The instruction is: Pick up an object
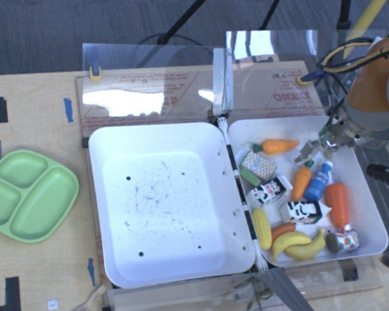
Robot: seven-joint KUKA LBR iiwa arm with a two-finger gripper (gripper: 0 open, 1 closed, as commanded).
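**Overhead, the claw hangs above a crowded right bin**

Nearest the camera, along the right bin's (380,238) front wall, a yellow plastic banana (298,244) lies beside an upright yellow corn cob (261,228), with a small grey-and-orange toy (343,241) at the front right corner. Just behind them a black-and-white cow-patterned block (305,211) touches a red-orange plastic bottle (338,204). Further back a blue plastic bottle (319,182) leans beside an orange toy carrot (302,182), and a second cow-patterned carton (269,191) sits near a patterned grey box (258,164) with a green block (250,176) against it. A second orange carrot (279,145) lies by the far wall. The claw (320,147) hovers above the bin's far right part, near the blue bottle's cap; whether it is released or clenched I cannot tell, and nothing shows gripped in it. Leftward, the left white bin (114,150) and a green divided plate (30,194) rest on the wooden desk (31,96).
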